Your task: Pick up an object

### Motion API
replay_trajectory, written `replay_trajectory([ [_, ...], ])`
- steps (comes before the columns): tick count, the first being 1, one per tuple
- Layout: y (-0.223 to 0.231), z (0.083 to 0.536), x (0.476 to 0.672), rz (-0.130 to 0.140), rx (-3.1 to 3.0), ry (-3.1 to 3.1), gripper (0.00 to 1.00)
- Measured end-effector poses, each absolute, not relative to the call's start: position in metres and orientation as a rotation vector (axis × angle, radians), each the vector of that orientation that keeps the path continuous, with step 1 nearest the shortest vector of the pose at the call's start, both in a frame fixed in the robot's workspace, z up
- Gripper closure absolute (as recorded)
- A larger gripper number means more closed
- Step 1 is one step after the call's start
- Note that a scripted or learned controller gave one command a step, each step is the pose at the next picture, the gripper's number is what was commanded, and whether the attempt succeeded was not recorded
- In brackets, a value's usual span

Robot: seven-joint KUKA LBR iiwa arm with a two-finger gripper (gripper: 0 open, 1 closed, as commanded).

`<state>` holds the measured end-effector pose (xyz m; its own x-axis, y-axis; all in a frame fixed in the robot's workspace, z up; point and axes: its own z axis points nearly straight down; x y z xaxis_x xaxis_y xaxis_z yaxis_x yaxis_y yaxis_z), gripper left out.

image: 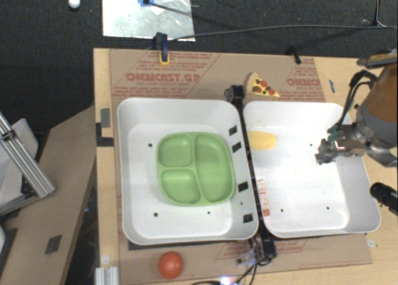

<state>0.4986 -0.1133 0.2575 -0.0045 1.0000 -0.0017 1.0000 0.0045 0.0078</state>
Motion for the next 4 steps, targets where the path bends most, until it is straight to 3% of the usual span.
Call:
replay_trajectory([
  [2, 0.000, 0.243, 0.534, 0.006, 2.209, 2.233, 1.00],
  [4, 0.110, 0.234, 0.556, 0.007, 2.209, 2.233, 1.00],
])
